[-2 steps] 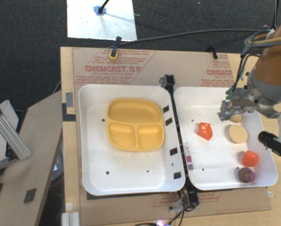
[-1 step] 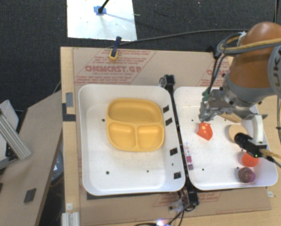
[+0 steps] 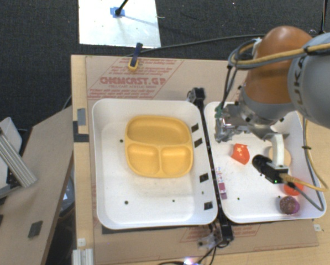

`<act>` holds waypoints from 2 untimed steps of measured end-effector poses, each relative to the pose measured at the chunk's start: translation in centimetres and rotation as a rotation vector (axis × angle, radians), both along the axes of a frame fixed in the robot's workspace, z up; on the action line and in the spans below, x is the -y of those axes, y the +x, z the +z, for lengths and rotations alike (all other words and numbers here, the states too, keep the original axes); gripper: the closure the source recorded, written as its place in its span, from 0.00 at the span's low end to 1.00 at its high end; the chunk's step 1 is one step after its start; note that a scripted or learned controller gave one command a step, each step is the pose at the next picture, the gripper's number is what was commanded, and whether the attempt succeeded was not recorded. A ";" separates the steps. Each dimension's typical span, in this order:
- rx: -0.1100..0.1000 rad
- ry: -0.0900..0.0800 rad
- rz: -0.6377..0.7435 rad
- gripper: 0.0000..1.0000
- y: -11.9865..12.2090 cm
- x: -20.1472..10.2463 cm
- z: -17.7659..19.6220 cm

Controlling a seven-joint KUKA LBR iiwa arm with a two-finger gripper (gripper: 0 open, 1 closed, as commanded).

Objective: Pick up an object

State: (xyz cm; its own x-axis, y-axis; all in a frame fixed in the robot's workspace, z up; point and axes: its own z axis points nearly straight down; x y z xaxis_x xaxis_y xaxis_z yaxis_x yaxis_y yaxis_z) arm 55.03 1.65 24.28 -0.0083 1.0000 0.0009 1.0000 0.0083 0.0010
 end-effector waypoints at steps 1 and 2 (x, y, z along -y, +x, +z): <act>0.001 0.001 0.001 1.00 0.5 -4.5 0.0; 0.000 0.001 0.001 1.00 1.7 -9.4 -1.6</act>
